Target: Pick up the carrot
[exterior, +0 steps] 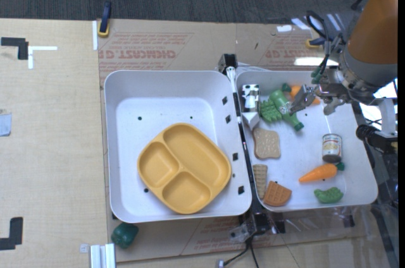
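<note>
Cardboard sheet (166, 48) under bins: red print, upside down, unreadable. Can (331, 148) label illegible.

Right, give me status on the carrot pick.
End effector over the right bin's far side, at the green toy vegetable. Carrot loose near the front, not held. Small can stands beside it.

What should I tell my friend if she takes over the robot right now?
Gripper: at the back of the right bin, over the green leafy toy. I cannot tell if it is open or shut, and it is not at the carrot.
Carrot: lying flat near the right bin's front, beside the small can and a green piece.
Done: nothing picked up yet.
Left: move to the carrot, grab it, lift it.
</note>
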You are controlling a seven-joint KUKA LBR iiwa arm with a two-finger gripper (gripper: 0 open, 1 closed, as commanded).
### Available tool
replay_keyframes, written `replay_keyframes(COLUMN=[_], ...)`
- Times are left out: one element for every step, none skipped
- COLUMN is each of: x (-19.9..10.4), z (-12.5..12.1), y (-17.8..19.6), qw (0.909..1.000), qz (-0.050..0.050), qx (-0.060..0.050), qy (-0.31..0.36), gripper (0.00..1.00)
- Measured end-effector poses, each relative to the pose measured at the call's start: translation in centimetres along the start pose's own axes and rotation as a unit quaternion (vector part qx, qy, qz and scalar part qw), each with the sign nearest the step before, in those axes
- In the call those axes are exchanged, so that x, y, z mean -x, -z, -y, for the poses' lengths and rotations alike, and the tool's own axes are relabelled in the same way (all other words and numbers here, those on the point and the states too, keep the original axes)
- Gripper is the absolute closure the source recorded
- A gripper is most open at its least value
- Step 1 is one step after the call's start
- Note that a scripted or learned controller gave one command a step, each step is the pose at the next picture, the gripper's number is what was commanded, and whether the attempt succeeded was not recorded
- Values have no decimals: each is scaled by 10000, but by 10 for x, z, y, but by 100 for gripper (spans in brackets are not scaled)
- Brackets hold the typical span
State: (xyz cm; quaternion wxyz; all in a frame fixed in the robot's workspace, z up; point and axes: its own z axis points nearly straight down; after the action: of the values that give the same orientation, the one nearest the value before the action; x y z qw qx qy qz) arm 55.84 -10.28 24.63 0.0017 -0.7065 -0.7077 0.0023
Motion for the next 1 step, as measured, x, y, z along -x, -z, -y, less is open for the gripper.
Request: replay_keyframes(x=[65], z=[75], y=[-7], qw=[9920], qz=[-2], qx=[13], qy=[1264], gripper=[0])
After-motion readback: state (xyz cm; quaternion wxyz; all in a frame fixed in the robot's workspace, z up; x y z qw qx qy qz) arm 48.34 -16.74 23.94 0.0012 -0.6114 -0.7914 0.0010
